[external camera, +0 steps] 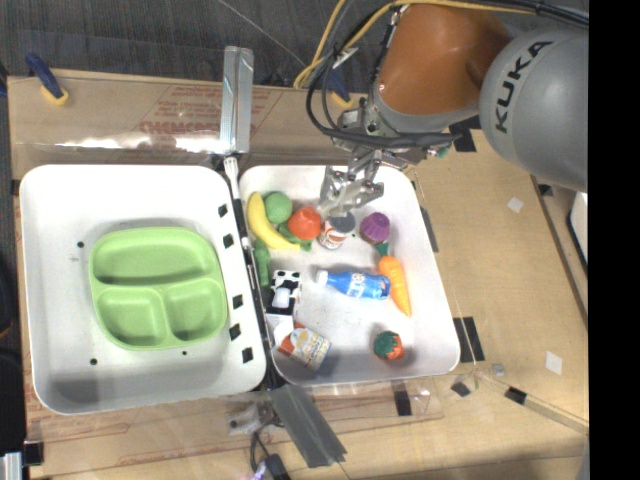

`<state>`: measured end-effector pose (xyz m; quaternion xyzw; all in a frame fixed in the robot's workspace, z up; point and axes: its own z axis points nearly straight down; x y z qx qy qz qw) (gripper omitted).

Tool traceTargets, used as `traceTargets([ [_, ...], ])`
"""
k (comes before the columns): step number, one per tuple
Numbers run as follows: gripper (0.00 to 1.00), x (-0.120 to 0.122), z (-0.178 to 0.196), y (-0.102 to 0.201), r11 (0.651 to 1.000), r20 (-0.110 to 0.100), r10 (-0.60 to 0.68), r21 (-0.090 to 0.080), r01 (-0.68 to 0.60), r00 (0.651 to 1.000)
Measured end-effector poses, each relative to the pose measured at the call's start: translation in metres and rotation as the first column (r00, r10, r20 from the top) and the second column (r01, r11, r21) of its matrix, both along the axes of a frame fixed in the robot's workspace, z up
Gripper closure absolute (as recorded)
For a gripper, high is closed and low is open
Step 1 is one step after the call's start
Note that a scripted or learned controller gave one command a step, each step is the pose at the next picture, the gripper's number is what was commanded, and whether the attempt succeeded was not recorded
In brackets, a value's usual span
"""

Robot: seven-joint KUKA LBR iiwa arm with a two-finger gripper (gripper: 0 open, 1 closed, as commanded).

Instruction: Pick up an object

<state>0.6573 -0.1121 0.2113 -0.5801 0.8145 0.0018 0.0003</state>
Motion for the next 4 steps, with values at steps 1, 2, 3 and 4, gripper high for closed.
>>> traceTargets([
  [1,1.0,-0.004,0.0,-0.066,0.964,0.005,0.267,-0.004,-0.267,0.964],
  [2,0.0,-0.004,0.0,-0.065,0.964,0.005,0.268,-0.003,-0.267,0.964],
  [3,0.0,-0.072,-0.103,-0.093,0.976,0.014,0.219,-0.005,-0.219,0.976],
  [4,0.0,-0.074,-0.106,-0.094,0.99,0.021,0.143,-0.005,-0.143,0.99],
])
